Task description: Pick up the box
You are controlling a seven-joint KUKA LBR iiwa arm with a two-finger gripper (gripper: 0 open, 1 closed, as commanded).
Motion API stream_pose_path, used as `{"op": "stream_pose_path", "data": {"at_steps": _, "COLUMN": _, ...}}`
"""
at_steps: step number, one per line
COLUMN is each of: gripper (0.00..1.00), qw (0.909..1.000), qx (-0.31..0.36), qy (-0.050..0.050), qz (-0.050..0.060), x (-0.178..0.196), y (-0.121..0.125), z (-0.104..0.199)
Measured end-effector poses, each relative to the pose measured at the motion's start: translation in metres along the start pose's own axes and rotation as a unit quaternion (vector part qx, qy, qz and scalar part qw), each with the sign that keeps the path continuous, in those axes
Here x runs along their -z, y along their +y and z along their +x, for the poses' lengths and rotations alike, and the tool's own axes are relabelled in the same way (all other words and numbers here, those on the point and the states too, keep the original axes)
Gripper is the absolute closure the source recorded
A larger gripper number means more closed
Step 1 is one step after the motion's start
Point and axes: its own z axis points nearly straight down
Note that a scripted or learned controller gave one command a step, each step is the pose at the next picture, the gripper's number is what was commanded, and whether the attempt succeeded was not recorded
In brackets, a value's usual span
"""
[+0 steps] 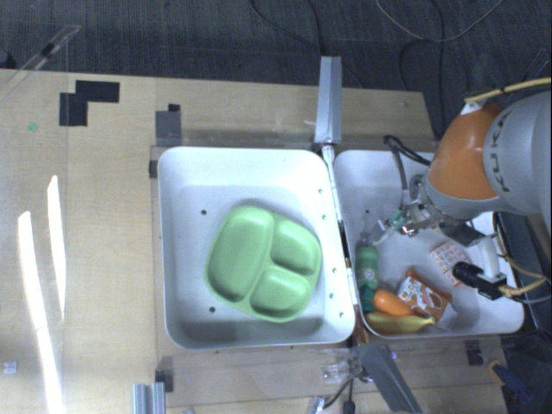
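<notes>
The box (423, 297) is a small orange and white carton lying flat near the front of the right bin (379, 175). My gripper (398, 222) hangs over the middle of that bin, behind the box and a little to its left, apart from it. The arm's orange band (461, 162) and grey wrist cover the bin's right rear part.
A green bottle (367, 263), an orange carrot (388, 303) and a yellow banana (398, 322) crowd the right bin's front left corner, next to the box. A pale patterned packet (448, 255) lies right of the gripper. The left bin (185, 231) holds a green three-part tray (263, 262).
</notes>
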Motion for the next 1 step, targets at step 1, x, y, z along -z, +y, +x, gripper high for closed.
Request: {"op": "stream_pose_path", "data": {"at_steps": 1, "gripper": 0.00, "qw": 0.9991, "qx": 0.042, "qy": 0.003, "qz": 0.004, "x": 0.0958, "y": 0.0307, "z": 0.0421}}
